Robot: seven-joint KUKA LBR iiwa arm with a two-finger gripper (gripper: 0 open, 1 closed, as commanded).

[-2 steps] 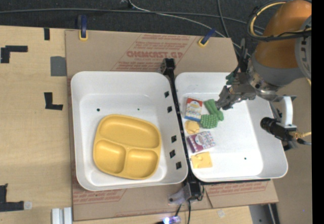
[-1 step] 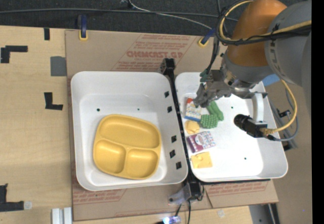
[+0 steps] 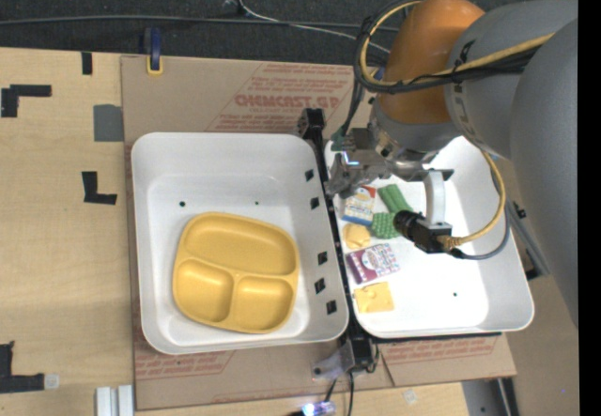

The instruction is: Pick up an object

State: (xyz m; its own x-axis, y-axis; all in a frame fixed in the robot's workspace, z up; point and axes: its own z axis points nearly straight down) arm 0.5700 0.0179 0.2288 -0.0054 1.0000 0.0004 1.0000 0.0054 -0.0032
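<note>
Reaching in from the right, the arm point(image 3: 441, 57) bends over the right bin point(image 3: 488, 311); hand state unclear.

Left of the smooth white plastic right bin point(image 3: 488, 306), a glossy yellow plastic tray point(image 3: 235, 271) sits in its twin, both on matt, seemingly cardboard sheeting point(image 3: 272, 100).

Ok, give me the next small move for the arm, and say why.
Probably a short straight descent: the tool sits low over the upper left corner of the right bin, above the small items bunched by the divider, a blue-and-white packet and a green piece. Nothing visibly sits in it, so a careful drop there seems best.
</note>
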